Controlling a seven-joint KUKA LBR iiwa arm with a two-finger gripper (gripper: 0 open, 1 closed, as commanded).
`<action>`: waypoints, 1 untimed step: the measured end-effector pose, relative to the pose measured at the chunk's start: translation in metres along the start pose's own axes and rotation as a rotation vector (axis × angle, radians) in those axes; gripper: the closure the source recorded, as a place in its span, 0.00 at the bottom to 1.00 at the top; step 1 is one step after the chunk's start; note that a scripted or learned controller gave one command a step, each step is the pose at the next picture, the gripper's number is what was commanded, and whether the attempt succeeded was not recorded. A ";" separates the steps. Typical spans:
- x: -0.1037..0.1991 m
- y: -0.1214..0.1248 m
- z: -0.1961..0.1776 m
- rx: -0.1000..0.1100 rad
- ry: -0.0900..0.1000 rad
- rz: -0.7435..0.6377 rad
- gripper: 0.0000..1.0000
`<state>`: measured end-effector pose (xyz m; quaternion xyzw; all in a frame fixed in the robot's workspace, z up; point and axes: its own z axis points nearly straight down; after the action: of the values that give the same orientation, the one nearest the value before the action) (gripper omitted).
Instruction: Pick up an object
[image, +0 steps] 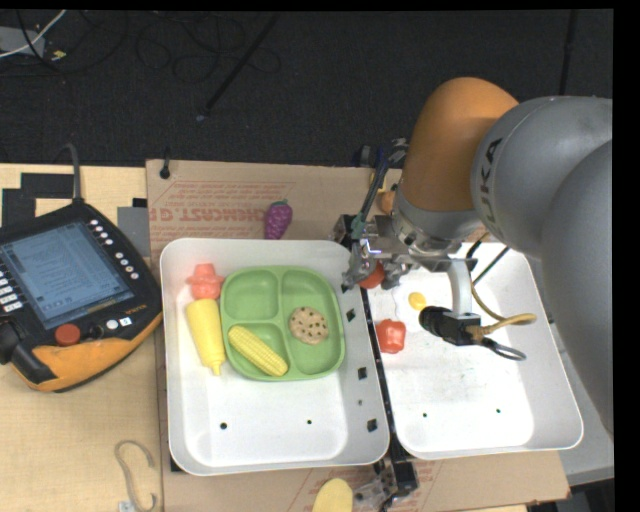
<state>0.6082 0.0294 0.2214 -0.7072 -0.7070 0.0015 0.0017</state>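
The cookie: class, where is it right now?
The cookie lies in the green tray's right compartment, in the left bin, right of the corn cob.

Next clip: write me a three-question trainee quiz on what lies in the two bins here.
1. True or false: the cookie lies in the green tray.
2. Which bin holds the red object? A) left bin B) right bin
3. Fill in: the corn cob lies in the green tray, and the yellow bottle lies to the tray's ____.

Key: 1 true; 2 B; 3 left
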 end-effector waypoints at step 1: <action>0.002 0.011 0.003 -0.003 -0.001 -0.005 1.00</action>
<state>0.6193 0.0311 0.2181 -0.7053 -0.7089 0.0008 0.0004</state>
